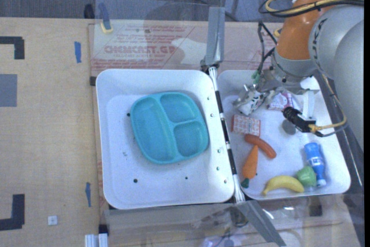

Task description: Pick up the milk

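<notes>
Gripper (257, 91): down in right bin (341, 179), far-left corner; finger state, can't tell.
Milk (250, 104): cow-spotted carton, touching gripper's tip.
Tray (169, 126): teal, left bin (110, 142).

Arm (341, 26) cut off at right edge — gripper's (257, 95) fingers too small to tell

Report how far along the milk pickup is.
Done: the arm has reached over the right bin, and the tool sits low at the black-and-white milk carton near the bin's upper left. In hand: a grasp attempt, though a hold is not confirmed because the carton appears to rest on the bin floor. Left: securing the carton and lifting it clear.
</notes>
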### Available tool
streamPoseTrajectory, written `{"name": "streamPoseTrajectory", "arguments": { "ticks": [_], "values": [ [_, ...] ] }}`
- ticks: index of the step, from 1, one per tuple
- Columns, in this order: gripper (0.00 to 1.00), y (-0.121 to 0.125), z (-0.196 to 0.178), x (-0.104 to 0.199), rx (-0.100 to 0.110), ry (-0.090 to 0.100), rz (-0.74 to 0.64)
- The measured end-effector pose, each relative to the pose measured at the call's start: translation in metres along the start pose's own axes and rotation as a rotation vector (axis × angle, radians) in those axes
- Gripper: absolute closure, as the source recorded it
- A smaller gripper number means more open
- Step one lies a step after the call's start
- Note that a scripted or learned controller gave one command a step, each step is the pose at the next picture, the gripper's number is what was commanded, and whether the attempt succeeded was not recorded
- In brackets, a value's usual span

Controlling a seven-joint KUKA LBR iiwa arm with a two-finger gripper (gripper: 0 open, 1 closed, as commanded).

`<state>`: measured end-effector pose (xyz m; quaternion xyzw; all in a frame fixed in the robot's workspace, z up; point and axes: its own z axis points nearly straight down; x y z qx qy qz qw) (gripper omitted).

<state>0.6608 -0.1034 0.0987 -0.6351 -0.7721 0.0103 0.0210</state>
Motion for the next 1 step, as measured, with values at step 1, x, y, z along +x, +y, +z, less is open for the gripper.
{"name": "streamPoseTrajectory", "arguments": {
  "ticks": [1],
  "values": [
    [0.0,0.0017,-0.0874,0.034,-0.046,-0.026,-0.164]
  ]
}}
